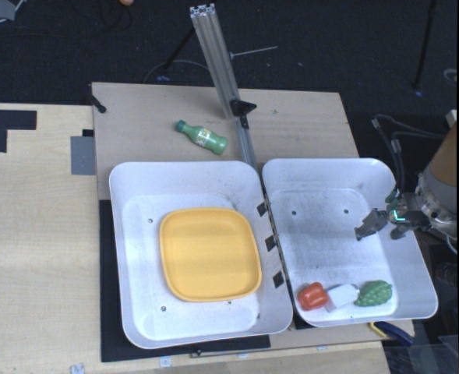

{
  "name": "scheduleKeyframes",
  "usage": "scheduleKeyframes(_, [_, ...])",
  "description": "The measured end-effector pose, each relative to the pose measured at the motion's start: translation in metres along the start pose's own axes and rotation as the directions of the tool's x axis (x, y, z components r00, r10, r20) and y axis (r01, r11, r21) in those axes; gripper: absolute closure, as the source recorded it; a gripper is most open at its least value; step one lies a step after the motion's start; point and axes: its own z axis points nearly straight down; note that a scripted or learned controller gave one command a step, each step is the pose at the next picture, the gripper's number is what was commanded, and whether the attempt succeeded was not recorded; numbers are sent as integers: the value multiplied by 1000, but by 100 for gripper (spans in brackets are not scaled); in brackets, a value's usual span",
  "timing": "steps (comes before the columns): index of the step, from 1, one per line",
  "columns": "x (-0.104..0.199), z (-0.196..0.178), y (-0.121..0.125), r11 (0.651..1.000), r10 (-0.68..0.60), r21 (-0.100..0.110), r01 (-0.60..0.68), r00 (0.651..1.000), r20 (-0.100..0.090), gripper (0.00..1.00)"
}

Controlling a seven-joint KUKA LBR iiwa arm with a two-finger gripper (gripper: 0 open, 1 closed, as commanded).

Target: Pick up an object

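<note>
In the right bin (330, 178), near its front edge, lie a red pepper-like object (313, 295), a small white block (342, 295) and a green bumpy object (374, 293). My gripper (383, 224) hangs at the bin's right rim, above and behind these three, with two dark fingers spread apart and nothing between them. It touches none of the objects. The arm's orange band (447, 158) shows at the right edge.
The left bin (128, 209) holds a yellow square plate (210, 253). A green bottle (203, 137) lies on the bench behind the bins. A metal rail (221, 61) slants up from between the bins. Black clips (270, 240) join the bins.
</note>
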Motion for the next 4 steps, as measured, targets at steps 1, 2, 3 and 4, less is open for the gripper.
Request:
scheduleKeyframes(1, [0, 0, 0, 1000, 0, 0, 0, 1000, 0, 0])
scheduleKeyframes(2, [10, 52, 3, 1000, 0, 4, 0, 1000, -1, 0])
scheduleKeyframes(3, [1, 103, -1, 1000, 0, 5, 0, 1000, -1, 0])
scheduleKeyframes(4, [1, 114, -1, 1000, -1, -1, 1, 1000, 1, 0])
